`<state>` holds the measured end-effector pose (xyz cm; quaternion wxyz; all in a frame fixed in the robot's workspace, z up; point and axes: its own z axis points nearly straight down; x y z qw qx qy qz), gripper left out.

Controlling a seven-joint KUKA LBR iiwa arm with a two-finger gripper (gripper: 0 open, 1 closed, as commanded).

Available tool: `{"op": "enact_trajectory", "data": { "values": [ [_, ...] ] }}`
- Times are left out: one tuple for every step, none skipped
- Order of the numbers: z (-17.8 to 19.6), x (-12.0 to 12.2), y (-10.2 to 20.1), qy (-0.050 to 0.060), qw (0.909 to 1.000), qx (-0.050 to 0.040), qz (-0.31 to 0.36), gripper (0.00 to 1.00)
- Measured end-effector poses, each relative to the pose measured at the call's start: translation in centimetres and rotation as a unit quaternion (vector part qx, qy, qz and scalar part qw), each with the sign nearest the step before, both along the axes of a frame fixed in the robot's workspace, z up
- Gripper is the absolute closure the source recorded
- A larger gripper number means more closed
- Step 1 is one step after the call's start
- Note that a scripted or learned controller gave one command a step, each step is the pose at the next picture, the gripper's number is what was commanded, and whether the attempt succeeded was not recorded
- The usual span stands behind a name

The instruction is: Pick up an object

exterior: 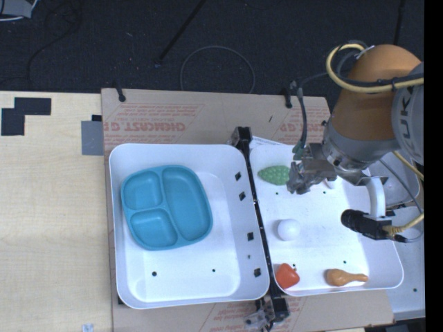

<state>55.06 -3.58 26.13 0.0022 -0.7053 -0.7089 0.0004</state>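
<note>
My gripper [302, 183] hangs low over the back of the right bin [377, 254], coming down from the grey arm with its orange band [370, 88]. Just to its left, close beside it, lies a green bumpy object [274, 175]. A white ball [288, 229] rests in the middle of the bin, below the gripper. Near the front wall I see a red object [286, 276] and a tan drumstick-shaped object [345, 277]. Nothing shows in the gripper's grasp.
The left bin [138, 282] holds a blue divided plate [166, 207]. A black divider rail [255, 213] runs between the bins. A black cylindrical part [363, 223] with cables juts over the right bin's right side.
</note>
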Motion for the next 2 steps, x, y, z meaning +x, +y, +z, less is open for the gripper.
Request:
{"op": "enact_trajectory", "data": {
  "values": [
    [-0.9,0.4,4.2,0.001,1.0000,-0.0004,-0.001,1.00],
    [-2.5,0.2,10.1,0.002,1.0000,-0.0005,0.000,1.00]
  ]
}}
